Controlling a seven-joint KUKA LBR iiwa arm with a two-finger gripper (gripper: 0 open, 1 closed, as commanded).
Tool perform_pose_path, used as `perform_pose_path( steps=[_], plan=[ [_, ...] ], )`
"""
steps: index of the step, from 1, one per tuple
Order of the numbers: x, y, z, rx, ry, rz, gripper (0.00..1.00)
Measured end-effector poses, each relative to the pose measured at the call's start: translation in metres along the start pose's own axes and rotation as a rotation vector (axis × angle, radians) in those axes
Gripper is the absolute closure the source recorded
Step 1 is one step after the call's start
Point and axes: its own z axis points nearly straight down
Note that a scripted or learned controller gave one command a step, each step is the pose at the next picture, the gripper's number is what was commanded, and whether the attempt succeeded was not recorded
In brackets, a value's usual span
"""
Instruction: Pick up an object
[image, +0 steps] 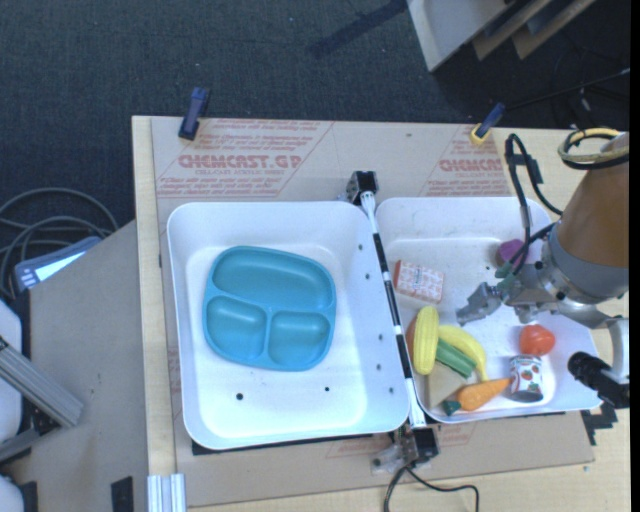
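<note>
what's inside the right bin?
Right white bin holds a small printed carton, yellow corn cob, banana, carrot, red tomato, printed can. The arm covers the far-right area.

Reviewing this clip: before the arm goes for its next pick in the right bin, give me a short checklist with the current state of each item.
1. Things to pick lie in the right bin: ok; corn, banana, carrot, tomato, small box and cup.
2. Gripper is over that bin: ok, just above the banana.
3. Nothing between the fingers: cannot tell.
4. Target stands apart from its neighbours: not ok for corn and banana, which touch; ok for the small box.
5. Blue tray in the left bin is out of the way: ok.
</note>
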Motion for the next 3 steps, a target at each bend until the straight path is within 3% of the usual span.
perform_pose_path(
  steps=[1, 2, 3],
  plan=[
    [-0.025, -0.008, 0.116, -0.004, -0.001, 0.001, 0.0],
    [-0.024, -0.006, 0.105, -0.008, 0.0, 0.0, 1.0],
    [0.039, 0.022, 0.018, -0.001, 0.001, -0.002, 1.0]
  ],
)
